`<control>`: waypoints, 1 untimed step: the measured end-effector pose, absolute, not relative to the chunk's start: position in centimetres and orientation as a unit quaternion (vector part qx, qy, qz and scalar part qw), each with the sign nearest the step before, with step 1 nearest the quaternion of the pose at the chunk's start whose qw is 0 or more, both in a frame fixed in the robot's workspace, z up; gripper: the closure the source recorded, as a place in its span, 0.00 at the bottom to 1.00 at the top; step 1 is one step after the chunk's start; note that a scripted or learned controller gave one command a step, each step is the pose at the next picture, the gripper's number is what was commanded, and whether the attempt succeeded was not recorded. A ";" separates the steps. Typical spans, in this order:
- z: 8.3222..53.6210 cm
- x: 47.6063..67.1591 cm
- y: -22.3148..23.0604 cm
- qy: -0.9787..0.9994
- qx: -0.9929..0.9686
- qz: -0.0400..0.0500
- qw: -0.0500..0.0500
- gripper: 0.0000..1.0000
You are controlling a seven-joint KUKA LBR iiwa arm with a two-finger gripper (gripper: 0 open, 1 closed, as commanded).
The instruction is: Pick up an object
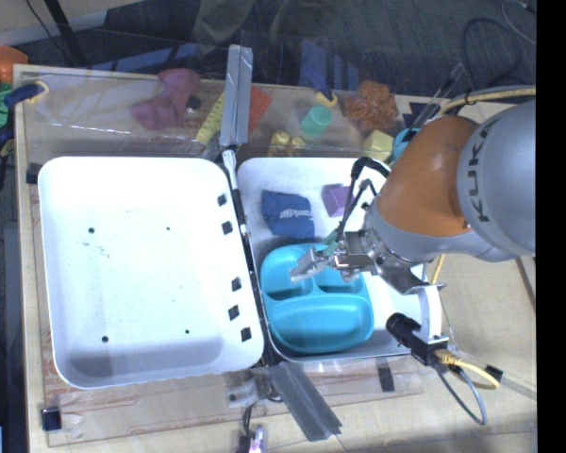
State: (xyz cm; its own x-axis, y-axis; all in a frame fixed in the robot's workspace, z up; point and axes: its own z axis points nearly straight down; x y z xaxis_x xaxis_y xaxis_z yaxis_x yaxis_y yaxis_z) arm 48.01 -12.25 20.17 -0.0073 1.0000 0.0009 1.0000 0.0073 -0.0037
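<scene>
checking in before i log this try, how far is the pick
Done: the gripper is down in the right bin, over the blue tray. In hand: nothing visibly held between its fingers. Left: grasp and lift an object; the dark blue pouch and purple piece lie untouched.

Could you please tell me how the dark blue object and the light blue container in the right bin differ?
The dark blue object is clearly smaller than the light blue container. It looks soft and crumpled with pale lettering, while the container looks smooth, moulded and rounded. The dark blue object lies toward the bin's far end, apart from the gripper; the container sits nearer the camera, directly under the gripper. Both lie inside the right bin.
</scene>
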 end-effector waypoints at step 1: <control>15.1 53.3 -13.3 -0.711 -0.703 0.001 0.001 0.00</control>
State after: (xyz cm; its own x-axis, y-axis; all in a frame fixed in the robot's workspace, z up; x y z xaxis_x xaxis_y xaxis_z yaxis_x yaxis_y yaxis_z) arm 53.31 -13.29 15.11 -0.0113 0.9999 -0.0004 0.9999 0.0113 -0.0023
